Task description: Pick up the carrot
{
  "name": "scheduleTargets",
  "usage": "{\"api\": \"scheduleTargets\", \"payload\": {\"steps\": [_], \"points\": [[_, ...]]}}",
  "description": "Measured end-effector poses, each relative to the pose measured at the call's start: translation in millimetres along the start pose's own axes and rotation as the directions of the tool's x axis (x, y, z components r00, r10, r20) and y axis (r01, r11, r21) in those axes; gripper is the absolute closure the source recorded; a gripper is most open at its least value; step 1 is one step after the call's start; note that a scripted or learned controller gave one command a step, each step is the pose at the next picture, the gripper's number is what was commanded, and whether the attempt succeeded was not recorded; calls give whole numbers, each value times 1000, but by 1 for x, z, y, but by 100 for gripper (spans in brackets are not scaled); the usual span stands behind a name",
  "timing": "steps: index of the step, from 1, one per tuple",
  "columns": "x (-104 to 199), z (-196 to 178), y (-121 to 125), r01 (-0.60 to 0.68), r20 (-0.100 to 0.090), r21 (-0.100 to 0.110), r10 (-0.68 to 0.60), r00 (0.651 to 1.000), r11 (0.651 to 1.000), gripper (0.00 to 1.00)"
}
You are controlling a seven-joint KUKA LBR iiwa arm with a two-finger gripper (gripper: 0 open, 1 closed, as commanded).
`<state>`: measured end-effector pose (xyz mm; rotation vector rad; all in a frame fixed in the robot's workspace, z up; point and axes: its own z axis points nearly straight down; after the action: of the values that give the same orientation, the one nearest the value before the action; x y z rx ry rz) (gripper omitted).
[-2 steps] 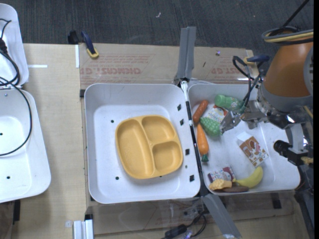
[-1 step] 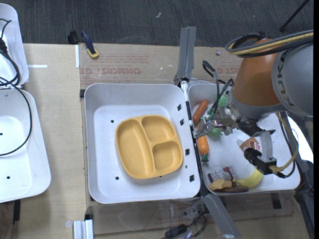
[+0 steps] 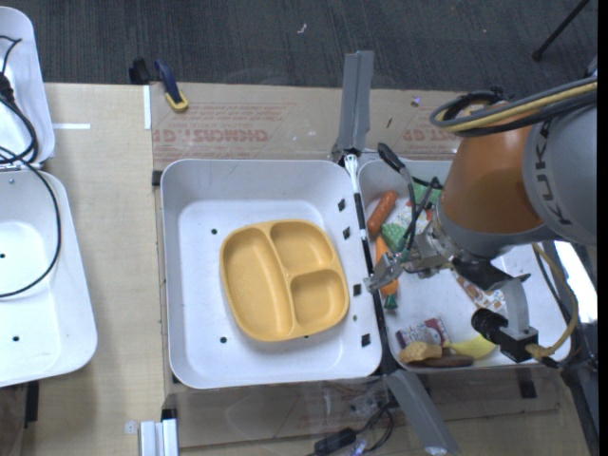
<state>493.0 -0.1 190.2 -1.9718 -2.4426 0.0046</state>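
The carrot is seen lying in the right bin, close against the wall shared with the left bin, its length running at a slant toward the far corner. A second orange piece lies just below it and may be another carrot; that cannot be settled. The gripper is lowered beside that wall, near the carrot's nearer end, among crowded items. Whether it is open or closed cannot be told, and no carrot is seen held in it.

For a sound grasp, the gripper is best centred over the carrot's middle and closed across its narrow width. Contact with the wall and the green item should be avoided. The yellow divided plate is well apart and no concern.
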Motion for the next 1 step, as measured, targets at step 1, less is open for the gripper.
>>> {"api": "scheduleTargets", "payload": {"steps": [1], "points": [[-5, 0, -17, -11, 0, 0, 11, 1000, 1000, 0]]}}
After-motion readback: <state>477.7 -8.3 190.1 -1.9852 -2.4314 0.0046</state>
